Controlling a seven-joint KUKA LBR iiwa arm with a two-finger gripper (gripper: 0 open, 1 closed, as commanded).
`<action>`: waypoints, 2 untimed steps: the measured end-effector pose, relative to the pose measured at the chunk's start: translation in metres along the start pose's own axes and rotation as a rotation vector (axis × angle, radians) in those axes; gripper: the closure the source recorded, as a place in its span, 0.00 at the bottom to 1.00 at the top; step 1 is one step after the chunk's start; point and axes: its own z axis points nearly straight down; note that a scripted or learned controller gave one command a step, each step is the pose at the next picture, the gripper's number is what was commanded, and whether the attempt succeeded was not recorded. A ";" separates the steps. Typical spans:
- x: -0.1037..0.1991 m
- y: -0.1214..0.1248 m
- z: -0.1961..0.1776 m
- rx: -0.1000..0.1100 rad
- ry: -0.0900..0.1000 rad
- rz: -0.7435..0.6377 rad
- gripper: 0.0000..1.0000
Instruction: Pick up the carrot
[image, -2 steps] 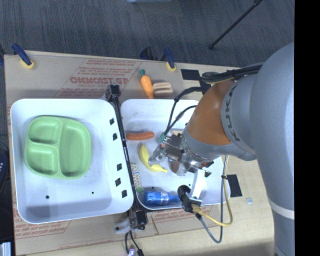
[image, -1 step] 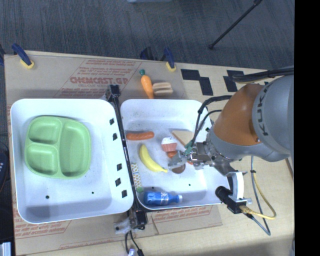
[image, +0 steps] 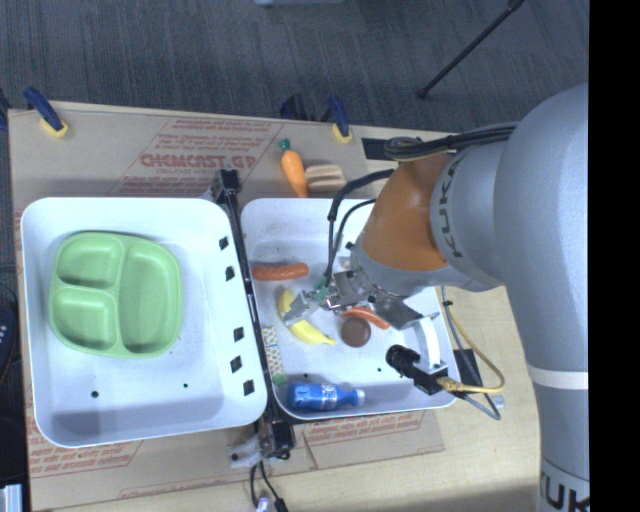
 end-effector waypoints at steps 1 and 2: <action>-0.010 0.069 -0.057 0.000 -0.001 0.217 0.00; -0.059 0.118 0.000 0.001 -0.001 0.380 0.00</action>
